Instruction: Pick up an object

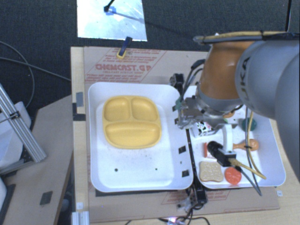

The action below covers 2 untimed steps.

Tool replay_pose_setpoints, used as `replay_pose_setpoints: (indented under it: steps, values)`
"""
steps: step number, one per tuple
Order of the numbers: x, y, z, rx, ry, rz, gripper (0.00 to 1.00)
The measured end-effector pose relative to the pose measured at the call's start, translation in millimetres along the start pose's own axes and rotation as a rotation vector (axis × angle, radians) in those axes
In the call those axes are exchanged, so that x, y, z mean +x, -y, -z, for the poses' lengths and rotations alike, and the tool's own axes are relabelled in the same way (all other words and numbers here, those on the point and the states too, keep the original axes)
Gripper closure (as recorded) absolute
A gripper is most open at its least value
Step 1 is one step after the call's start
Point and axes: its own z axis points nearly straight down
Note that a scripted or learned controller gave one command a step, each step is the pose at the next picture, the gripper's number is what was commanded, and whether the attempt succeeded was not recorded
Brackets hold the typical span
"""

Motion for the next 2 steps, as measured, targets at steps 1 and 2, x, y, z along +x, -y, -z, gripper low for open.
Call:
replay_pose_setpoints:
  steps: [1, 2]
  values:
    - [13, 26, 150, -0.016, -0.004, 0.002, 1.00]
    - [18, 44, 175, -0.005, -0.001, 0.001, 1.00]
